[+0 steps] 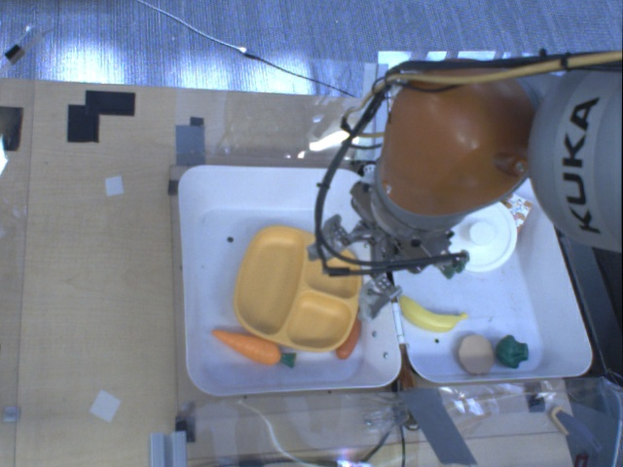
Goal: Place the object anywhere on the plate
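Note:
A yellow divided plate (292,295) lies in the left white bin (209,261). An orange carrot (251,347) with a green stub rests by the plate's lower left rim. A small red-orange piece (348,341) leans against the plate's lower right corner. In the right bin (545,309) lie a yellow banana (431,314), a tan round item (475,354) and a green broccoli-like piece (512,351). My gripper (378,298) hangs under the orange wrist, over the plate's right edge near the wall between the bins. I see no object in it.
A white round bowl (487,243) sits at the back of the right bin, partly under the arm. The big wrist housing (453,144) hides the middle back of both bins. A black cable loops down beside the plate's upper right.

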